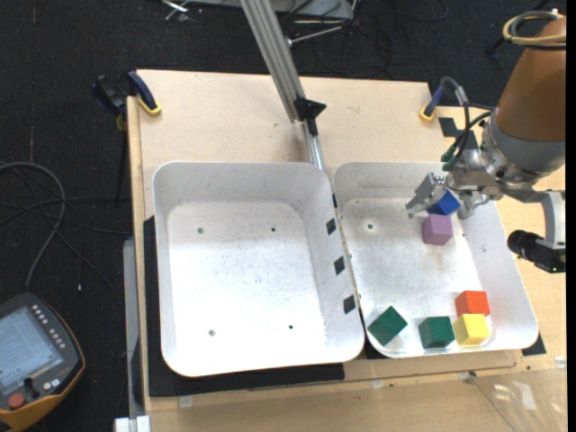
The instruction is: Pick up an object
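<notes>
A grey robot arm with an orange band reaches in from the right over the right-hand bin (517, 282), its hand (436, 196) hanging above the bin's upper middle. A small blue block (446, 203) sits at the fingers, though whether they are clamped on it or merely beside it cannot be told from this angle. Just below the blue block, touching or nearly so, a purple cube (437, 229) rests on the bin floor. Well apart from the hand, along the bin's near edge, lie a dark green block (388, 325), a second green cube (436, 332), a yellow cube (472, 329) and an orange cube (472, 302) just behind the yellow one. The left-hand bin (243, 268) stands alongside on the tabletop (225, 115). A slanted metal pole (274, 48) runs down to the seam between the bins. Clamps (135, 93) grip the tabletop's far corners, and a control pendant (31, 358) lies on the dark floor at lower left.
</notes>
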